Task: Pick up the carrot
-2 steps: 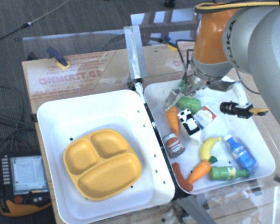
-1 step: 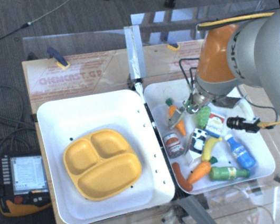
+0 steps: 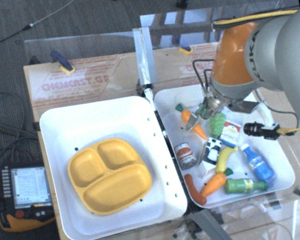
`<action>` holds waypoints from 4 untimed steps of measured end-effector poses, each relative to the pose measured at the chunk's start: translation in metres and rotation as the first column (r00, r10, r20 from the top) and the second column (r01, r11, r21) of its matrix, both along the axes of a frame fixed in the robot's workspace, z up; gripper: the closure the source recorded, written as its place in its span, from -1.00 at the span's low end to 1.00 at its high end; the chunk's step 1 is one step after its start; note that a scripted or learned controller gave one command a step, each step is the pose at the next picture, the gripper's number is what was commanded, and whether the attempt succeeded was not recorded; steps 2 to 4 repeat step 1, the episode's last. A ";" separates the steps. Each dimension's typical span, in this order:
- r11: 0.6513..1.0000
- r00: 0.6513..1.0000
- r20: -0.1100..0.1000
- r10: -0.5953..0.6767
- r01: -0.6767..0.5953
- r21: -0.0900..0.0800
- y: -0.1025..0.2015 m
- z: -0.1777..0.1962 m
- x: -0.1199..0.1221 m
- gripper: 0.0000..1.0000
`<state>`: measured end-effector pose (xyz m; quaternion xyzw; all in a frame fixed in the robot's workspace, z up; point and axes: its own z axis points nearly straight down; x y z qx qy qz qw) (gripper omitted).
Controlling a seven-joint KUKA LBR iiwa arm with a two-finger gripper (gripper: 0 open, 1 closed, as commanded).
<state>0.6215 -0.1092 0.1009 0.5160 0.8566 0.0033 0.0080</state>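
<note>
My tool (image 3: pixel 204 110) sat low over the back of the right bin (image 3: pixel 287 178), tip just beside the small carrot (image 3: pixel 186 116) at the bin's back-left. A second carrot (image 3: pixel 214 184) lay well apart from it, at the front, between a red sausage (image 3: pixel 192 189) and a green bottle (image 3: pixel 245 185). Can't tell my tool's opening or whether it had hold of anything: too small, and my wrist (image 3: pixel 238 63) covered the bin's back edge. Yellow tray (image 3: pixel 109 175) sat in the left bin (image 3: pixel 59 161).
</note>
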 end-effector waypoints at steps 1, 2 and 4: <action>0.978 0.978 -0.015 0.207 -0.207 -0.001 0.003 0.159 -0.005 1.00; 0.978 0.978 -0.015 0.207 -0.207 -0.001 0.003 0.159 -0.005 1.00; 0.978 0.978 -0.015 0.207 -0.207 -0.001 0.003 0.159 -0.005 1.00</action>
